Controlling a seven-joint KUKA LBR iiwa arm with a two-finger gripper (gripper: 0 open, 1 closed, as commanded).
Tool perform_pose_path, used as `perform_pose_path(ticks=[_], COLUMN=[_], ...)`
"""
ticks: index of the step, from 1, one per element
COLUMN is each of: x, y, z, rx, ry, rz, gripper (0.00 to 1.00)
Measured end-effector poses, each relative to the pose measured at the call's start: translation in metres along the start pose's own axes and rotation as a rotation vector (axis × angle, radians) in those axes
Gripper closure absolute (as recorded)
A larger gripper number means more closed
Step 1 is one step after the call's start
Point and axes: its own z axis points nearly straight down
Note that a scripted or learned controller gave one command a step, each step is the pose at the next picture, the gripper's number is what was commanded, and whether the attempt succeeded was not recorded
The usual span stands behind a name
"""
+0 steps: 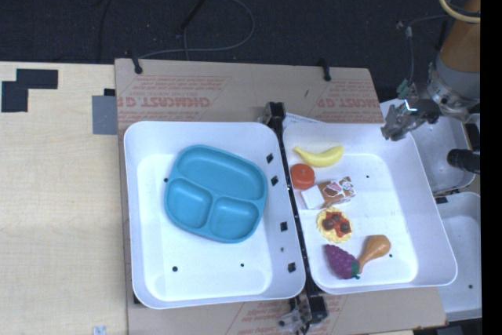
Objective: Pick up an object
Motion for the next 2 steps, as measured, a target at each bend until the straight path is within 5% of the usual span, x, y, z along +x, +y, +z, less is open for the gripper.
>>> perform_pose_path(ticks=[2], x=[0.113], y=[-0.025], z=[-0.006], rx=[0.006], ry=[0.003], rz=[-0.003], gripper=[1.0])
